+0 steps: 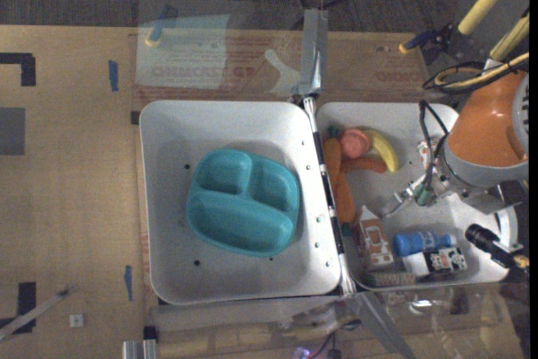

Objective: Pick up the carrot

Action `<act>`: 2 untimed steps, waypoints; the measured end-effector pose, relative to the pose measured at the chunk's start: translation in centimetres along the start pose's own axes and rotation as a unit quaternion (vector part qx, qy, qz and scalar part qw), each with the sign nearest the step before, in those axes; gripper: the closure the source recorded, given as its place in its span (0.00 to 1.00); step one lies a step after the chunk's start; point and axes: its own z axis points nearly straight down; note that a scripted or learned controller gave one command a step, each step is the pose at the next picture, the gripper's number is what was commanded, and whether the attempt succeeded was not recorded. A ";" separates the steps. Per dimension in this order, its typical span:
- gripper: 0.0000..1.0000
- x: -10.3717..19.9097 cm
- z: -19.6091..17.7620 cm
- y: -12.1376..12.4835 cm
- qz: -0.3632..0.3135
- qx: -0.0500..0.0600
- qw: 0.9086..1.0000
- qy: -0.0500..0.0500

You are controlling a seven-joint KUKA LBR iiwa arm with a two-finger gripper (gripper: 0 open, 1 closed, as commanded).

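The carrot (340, 181) is a long orange piece lying along the left wall of the right bin (403, 115), pointing front to back. My gripper (409, 196) hangs over the middle of the right bin, below the orange-banded wrist (492, 126). It is to the right of the carrot, well apart from it, with nothing seen held in it.
A pink-red fruit (356, 141), a banana (385, 152) and a short orange-red piece (367, 166) lie near the carrot's far end. A small carton (374, 241), a blue bottle (423, 243) and a black-and-white pack (444, 261) sit at the bin's front. A teal divided plate (244, 202) rests in the left bin (168, 139).
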 end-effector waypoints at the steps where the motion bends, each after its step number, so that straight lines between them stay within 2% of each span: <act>1: 0.00 3.1 0.0 2.0 0.267 0.000 0.964 -0.002; 2: 0.00 1.0 0.1 7.8 0.343 0.001 0.939 -0.001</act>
